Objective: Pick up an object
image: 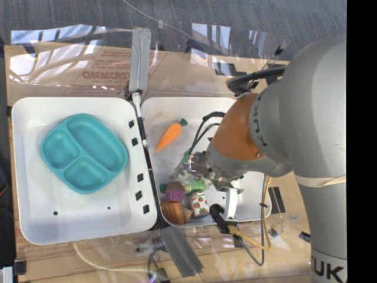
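Pincer hangs low in the right bin, over the pile of small toys at its near edge; whether it is apart or together I cannot tell. A toy carrot lies apart. Seemingly the reach: next comes a clean closing on one toy.

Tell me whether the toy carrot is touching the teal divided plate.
Apart. The camera view shows the carrot lying in the right bin, while the teal plate sits in the left bin, with the bin walls between them.

Grey arm; orange band; perhaps black cables
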`<act>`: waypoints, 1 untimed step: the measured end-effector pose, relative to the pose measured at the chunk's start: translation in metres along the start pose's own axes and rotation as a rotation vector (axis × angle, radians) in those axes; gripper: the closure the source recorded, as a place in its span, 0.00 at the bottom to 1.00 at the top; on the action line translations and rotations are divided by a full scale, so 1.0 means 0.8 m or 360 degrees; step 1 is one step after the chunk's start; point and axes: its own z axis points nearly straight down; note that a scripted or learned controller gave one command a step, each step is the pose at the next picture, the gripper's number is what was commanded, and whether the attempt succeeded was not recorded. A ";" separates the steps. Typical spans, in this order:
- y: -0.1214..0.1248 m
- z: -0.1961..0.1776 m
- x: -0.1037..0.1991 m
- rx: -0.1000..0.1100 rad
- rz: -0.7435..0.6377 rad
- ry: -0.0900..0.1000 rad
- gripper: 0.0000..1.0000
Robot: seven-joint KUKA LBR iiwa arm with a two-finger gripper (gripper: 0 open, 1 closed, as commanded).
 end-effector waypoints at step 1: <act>0.002 -0.013 -0.003 -0.0007 -0.0005 -0.0007 1.00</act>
